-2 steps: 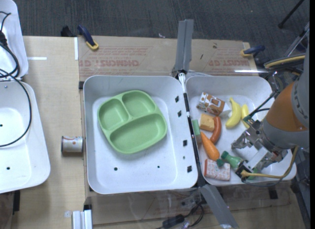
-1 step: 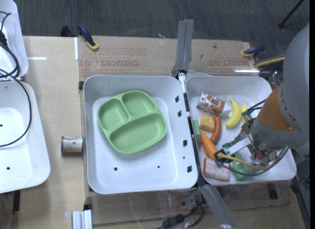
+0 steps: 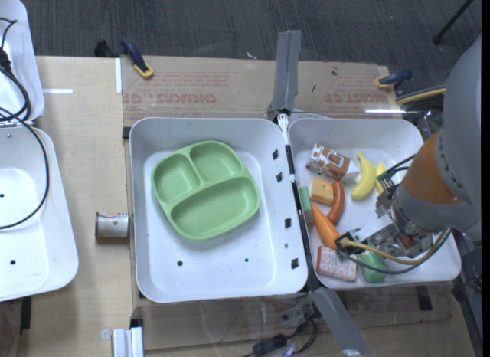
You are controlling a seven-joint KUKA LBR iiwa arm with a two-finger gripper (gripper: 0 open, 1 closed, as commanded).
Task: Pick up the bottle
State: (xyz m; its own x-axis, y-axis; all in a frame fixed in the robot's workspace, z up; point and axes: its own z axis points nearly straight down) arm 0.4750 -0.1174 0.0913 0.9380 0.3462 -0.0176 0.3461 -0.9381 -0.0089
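Several toys crowd the right bin (image 3: 367, 129), so the end effector (image 3: 380, 242), its state impossible to tell, should descend straight onto the green bottle (image 3: 374, 265).

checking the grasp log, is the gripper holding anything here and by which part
Cannot be told. The gripper is low in the right bin, over a green item near the carrot, but no hold shows.
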